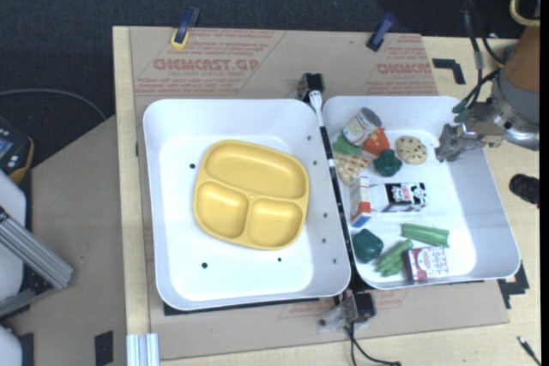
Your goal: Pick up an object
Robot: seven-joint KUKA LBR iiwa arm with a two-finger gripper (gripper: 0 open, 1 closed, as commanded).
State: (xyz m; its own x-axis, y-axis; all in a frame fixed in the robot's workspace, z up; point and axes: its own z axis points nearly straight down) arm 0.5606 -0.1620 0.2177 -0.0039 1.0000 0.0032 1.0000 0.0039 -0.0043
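**Gripper poised over the right bin's upper right area, holding nothing visible**

Camera view: Two white bins sit side by side on a brown board. The left bin (171, 184) holds a yellow divided tray (251, 194), lying roughly at its centre with its three compartments up. The right bin (480, 193) carries the small objects, clustered toward its left half. Taking that bin as a clock face, a small can (361, 126) lies tilted at about 11 o'clock, with an orange-red piece (376, 143) just beside it and a round dark green item (388, 162) close below. A cookie (412, 150) sits near 12 o'clock. A waffle-like piece (349, 167) lies at about 10 o'clock against the bin's left wall. Near the centre is a small black-and-white carton (403, 196), with a white and red packet (363, 198) to its 9 o'clock. At about 6 o'clock lie green vegetable pieces (425, 233), a dark green lump (368, 244) toward 7 o'clock, and a maroon box (427, 263) at the bottom edge.

The arm enters from 3 o'clock. The gripper (449, 147) hangs at about 1 o'clock in the right bin, just to the 3 o'clock side of the cookie, apart from it. Whether its fingers are spread or closed I cannot tell; nothing shows between them.
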